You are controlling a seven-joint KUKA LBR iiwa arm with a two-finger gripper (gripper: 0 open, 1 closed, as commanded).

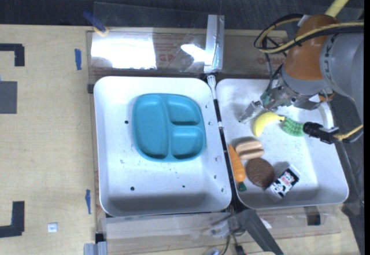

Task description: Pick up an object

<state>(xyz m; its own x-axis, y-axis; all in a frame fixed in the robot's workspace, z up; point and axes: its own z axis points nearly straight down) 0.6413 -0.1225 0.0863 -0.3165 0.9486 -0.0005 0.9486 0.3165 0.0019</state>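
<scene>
In the right bin (329, 181) lie a yellow banana (265, 123), a green ridged piece (292, 128), a tan bun (249, 147), a brown round cookie (259, 172), an orange carrot (237, 168) and a small black-and-white carton (285, 183). My gripper (259, 108) hangs low over the bin's back part, just above and left of the banana. It is open, and nothing sits between its fingers.
The left bin (115, 178) holds a blue divided plate (169, 126). A clear plastic sheet and a metal bracket (213, 44) stand behind the bins. Cables loop beside the orange wrist band (303, 57) at the right.
</scene>
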